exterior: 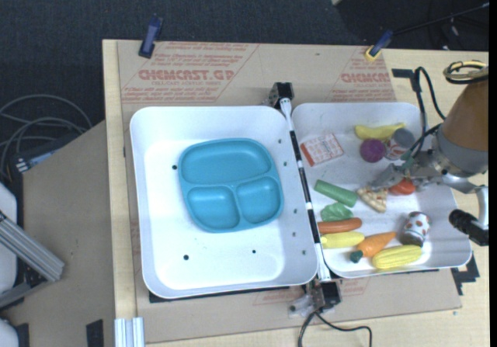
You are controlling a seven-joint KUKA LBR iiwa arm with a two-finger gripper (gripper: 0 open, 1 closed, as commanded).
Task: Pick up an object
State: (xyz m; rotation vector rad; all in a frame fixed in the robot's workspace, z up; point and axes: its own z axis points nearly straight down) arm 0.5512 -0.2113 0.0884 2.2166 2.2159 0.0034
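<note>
So far nothing looks lifted: well to the claw's left, the pale blue three-compartment plastic plate (230,193) lies alone in the left white bin (147,206), and all the toy foods rest on the floor of the right white bin (450,260). Just left of the claw (397,176) sit a green pepper-like piece (335,192) and a pizza-slice toy (373,199), with a purple round piece (373,150) beside it and a red toy (404,188) touching or under its tip. Whether the claw is spread or closed I cannot tell, so choosing, gripping and raising an object all appear left to do.
</note>
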